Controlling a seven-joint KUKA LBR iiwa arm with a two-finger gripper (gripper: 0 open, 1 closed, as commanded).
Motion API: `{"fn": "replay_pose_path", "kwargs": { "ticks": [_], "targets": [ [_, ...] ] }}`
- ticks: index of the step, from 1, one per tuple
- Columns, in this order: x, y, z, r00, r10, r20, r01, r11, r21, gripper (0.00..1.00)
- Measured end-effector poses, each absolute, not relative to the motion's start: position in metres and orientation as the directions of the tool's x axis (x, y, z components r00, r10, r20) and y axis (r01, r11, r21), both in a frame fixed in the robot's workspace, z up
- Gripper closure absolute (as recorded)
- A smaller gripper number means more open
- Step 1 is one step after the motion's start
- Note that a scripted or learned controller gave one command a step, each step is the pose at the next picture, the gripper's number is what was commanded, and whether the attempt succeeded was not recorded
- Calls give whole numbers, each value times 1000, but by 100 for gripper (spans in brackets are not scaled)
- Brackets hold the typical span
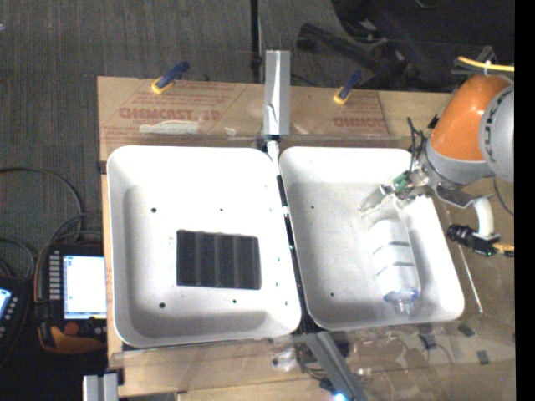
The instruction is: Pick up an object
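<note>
White plastic makes up both bins, which sit side by side on a brown board [125, 111], their inner rims touching along the middle. The left bin [134, 215] carries a dark ribbed tray [217, 259] lying flat near the centre of its floor, slightly toward the near edge. The right bin [334, 215] carries a clear plastic bottle [394, 257] lying on its side along the right wall, its cap end pointing to the near right corner and its other end toward the far right corner.

On the board beyond the far rim of the left bin, red print reads "CHEMCAST", followed by characters too faint to make out; a second red label beyond the right bin is too blurred to read. Two clamps with blue and yellow handles, one [170, 77] at the far left and one [348, 85] further right, grip the board's far edge, and a grey metal post [277, 94] stands between them above the seam of the bins.

The arm [476, 128], with its orange band, reaches over the far right corner of the right bin. Its gripper [399, 187] hangs just above the upper end of the bottle; whether it is apart or together cannot be told.

A handheld screen [82, 286] rests on the floor off the board's left edge.
</note>
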State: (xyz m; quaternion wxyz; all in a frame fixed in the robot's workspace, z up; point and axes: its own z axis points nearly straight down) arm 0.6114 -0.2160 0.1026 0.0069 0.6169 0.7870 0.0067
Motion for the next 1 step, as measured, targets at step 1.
{"fn": "replay_pose_path", "kwargs": {
  "ticks": [1],
  "targets": [
    [570, -207, 205, -252, 968, -2, 968, 252, 3, 0]
  ]
}}
